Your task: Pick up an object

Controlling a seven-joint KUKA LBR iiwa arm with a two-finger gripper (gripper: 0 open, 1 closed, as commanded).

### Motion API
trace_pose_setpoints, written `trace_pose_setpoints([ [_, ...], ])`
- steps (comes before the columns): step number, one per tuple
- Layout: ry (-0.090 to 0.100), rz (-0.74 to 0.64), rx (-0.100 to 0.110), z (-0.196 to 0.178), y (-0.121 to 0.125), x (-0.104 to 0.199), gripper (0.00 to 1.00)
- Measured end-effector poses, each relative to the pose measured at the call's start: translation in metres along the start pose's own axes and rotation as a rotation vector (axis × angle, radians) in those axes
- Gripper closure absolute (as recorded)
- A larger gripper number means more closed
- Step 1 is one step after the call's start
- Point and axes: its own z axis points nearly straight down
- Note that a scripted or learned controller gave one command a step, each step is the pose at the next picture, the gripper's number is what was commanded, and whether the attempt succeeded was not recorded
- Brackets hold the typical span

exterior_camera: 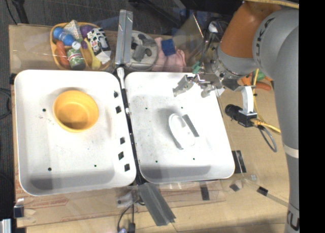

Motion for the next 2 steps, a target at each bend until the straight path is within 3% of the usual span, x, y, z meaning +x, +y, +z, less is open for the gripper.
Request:
trace_pose_setpoints([
  [1,-0.001,-0.039,-0.002,0.142,-0.016,-0.005,0.00],
  [2,0.001,-0.222,-0.003,0.142,-0.037,-0.015,0.00],
])
